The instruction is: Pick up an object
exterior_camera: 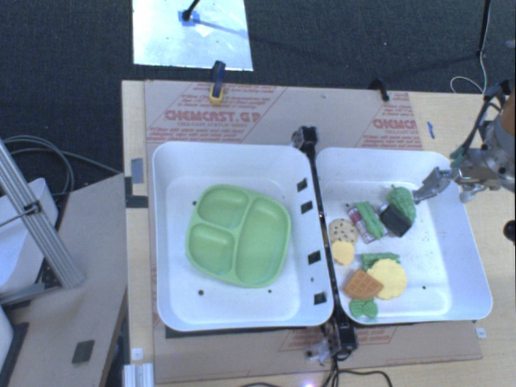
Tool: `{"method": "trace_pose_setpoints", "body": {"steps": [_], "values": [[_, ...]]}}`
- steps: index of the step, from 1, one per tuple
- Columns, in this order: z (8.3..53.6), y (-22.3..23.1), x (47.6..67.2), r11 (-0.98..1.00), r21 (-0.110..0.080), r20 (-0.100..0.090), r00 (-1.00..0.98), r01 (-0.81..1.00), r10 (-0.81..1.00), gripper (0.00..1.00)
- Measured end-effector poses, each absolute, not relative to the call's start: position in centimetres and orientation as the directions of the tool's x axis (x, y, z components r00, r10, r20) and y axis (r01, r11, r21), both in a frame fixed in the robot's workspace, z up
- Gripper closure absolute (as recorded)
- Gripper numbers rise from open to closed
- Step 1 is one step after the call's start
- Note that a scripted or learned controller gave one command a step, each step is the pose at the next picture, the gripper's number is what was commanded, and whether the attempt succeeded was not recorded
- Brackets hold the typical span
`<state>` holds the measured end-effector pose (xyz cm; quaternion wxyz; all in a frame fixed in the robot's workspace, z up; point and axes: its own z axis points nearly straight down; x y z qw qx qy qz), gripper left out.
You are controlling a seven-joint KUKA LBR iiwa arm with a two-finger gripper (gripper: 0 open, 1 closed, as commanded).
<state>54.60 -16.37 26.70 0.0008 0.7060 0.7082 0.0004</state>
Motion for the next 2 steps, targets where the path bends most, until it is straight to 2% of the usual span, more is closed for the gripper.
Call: {"method": "trace_pose_setpoints", "body": {"steps": [1,2], "values": [[34.6,-6.1,54.5,0.014,0.010,0.001,-0.014,1.000,1.000,0.00],[33.9,2.7,53.4,0.014,0.002,0.003,-0.014,1.000,1.000,0.00]]}}
